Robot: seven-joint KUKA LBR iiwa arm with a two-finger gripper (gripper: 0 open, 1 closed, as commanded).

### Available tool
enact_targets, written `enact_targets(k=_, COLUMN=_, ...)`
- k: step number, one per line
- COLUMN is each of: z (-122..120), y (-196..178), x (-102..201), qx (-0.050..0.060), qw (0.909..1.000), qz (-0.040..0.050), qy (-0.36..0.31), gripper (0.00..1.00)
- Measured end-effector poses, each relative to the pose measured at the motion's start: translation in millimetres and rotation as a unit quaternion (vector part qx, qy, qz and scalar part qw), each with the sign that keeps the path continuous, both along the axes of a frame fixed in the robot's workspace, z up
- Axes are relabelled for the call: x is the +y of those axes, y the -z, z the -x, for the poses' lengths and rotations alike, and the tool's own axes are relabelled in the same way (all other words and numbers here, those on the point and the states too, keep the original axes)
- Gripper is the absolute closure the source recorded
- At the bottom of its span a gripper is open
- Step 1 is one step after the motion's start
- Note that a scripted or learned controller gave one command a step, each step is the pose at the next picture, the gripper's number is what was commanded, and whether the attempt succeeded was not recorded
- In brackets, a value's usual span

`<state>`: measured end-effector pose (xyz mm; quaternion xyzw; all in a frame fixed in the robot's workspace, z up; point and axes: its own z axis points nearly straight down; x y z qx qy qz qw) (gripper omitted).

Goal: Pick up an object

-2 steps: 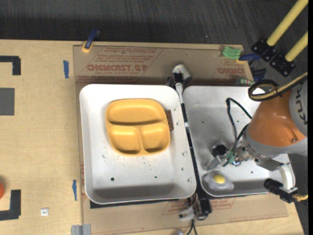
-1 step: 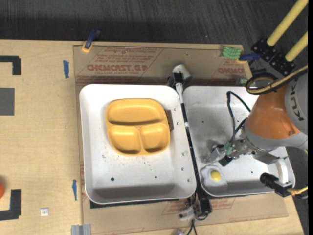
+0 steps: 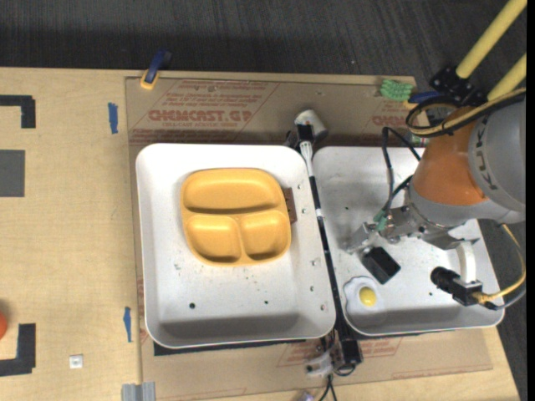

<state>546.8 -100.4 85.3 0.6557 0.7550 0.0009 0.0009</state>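
Note:
My gripper (image 3: 368,236) is low in the right bin (image 3: 351,182), near its left-centre, under the orange-banded wrist. A small black block (image 3: 381,265) lies on the bin floor just below the gripper, close to it; whether they touch I cannot tell. A small white round piece with a yellow centre (image 3: 365,292) sits nearer the front edge of the same bin. In the left bin (image 3: 163,249) a yellow divided plate (image 3: 236,215) lies flat, a little back of the middle.
The rim between the two bins (image 3: 318,224) runs just left of the gripper. The bins rest on a cardboard sheet (image 3: 209,107) on the wooden bench. Yellow cables (image 3: 493,32) hang at the upper right.

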Motion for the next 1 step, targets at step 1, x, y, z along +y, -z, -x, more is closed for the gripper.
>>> enact_targets(k=1, z=49.8, y=0.2, x=3.5, qx=0.001, qw=0.9964, qz=-0.0006, qy=0.084, gripper=0.00)
